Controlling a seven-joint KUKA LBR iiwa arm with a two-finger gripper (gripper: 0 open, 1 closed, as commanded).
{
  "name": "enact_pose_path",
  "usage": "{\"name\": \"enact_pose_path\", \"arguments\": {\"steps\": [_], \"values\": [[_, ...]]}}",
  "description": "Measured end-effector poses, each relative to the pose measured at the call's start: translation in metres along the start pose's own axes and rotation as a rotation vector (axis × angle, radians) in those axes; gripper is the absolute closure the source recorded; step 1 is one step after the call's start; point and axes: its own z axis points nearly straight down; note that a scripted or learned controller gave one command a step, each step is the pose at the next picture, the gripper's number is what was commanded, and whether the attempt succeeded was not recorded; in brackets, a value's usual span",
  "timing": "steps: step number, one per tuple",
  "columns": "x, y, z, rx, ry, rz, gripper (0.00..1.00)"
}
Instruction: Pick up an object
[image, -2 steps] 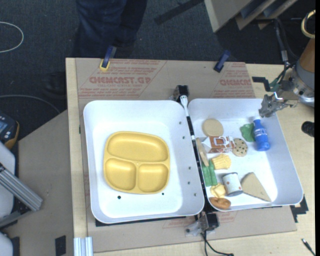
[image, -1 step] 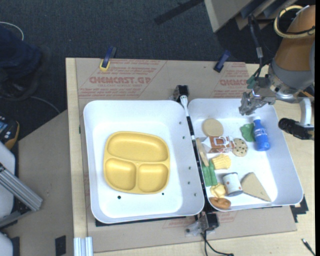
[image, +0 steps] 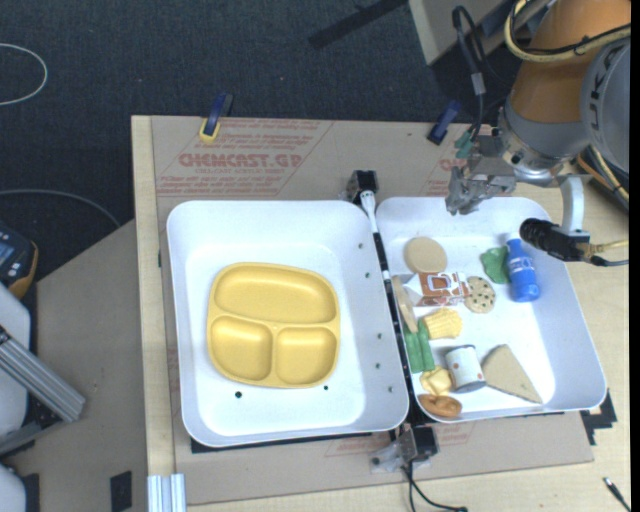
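**End effector above the far edge of the right bin, nothing between its fingers**

The end effector (image: 467, 200) hangs over the far rim of the right bin (image: 575, 330), near that bin's far-left corner. Its 2 dark fingers point down and sit close together; whether a small gap remains between them cannot be told. Nothing shows between them. The grey arm with its orange band (image: 550, 85) comes in from the upper right.

The objects to pick lie in the right bin, all below and apart from the end effector. A round tan disc (image: 426, 254) is the closest, toward the middle of the bin. Just beneath it is a red and white packet (image: 440, 288), with a chocolate-chip cookie (image: 481, 295) touching its right side. A blue bottle (image: 521, 270) lies near the right wall, a green piece (image: 494, 265) just beside it on the left. Along the left wall run a pale stick (image: 404, 303) and a green strip (image: 417, 350), with a yellow ridged piece (image: 441, 323) between them and the middle. Nearer the front are a small white can (image: 463, 366), a tan wedge (image: 514, 374), a yellow chunk (image: 435, 381) and a brown pastry (image: 444, 405) at the front rim.

The left bin (image: 190, 300) holds a yellow 3-compartment plate (image: 272, 325). Both bins rest on a cardboard sheet (image: 250, 160) on the bench.
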Motion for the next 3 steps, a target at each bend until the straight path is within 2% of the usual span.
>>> {"name": "enact_pose_path", "arguments": {"steps": [1,2,3], "values": [[0.051,0.003,0.001,0.003,0.000,0.001,1.00],[0.033,0.005,-0.003,0.002,-0.002,0.007,1.00],[0.041,-0.003,0.014,0.009,0.000,0.006,1.00]]}}
